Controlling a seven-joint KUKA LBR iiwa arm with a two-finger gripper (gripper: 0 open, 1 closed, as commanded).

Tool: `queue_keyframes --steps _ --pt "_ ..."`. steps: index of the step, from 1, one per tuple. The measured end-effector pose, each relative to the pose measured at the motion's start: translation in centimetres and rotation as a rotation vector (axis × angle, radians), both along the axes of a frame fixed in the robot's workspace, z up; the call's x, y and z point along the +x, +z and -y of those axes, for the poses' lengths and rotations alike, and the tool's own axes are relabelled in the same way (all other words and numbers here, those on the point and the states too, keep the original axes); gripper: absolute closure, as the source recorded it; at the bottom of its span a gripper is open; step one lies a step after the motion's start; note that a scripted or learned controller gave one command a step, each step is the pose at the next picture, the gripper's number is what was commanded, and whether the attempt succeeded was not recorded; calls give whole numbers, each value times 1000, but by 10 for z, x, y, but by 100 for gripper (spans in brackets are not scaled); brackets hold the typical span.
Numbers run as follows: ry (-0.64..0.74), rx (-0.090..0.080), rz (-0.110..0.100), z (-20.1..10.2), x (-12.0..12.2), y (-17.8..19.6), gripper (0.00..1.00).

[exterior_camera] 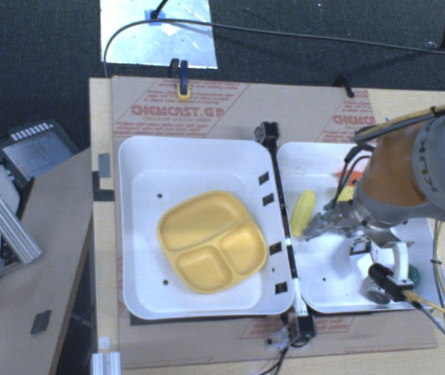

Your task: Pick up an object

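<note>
lying in right bin (320,291), yellow corn cob (303,210), long axis near-vertical

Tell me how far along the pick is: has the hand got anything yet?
Done: the arm has reached into the right bin, with the hand low beside the yellow corn cob. In hand: nothing that I can see; the cob lies on the bin floor and no object shows between the fingers. Left: the grasp and the lift. The yellow divided tray sits in the left bin.

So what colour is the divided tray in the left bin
Yellow: the divided tray in the left bin is plain yellow, seen in the camera view.
</note>
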State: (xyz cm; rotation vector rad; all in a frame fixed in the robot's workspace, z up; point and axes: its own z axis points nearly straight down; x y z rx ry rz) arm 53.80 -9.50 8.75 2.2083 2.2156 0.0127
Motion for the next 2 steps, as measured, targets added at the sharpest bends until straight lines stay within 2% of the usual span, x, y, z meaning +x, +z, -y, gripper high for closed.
queue_keyframes --steps 1,2 --pt "-1 3 -12 0 -3 8 100" --pt "1 3 -9 -3 8 59 100"
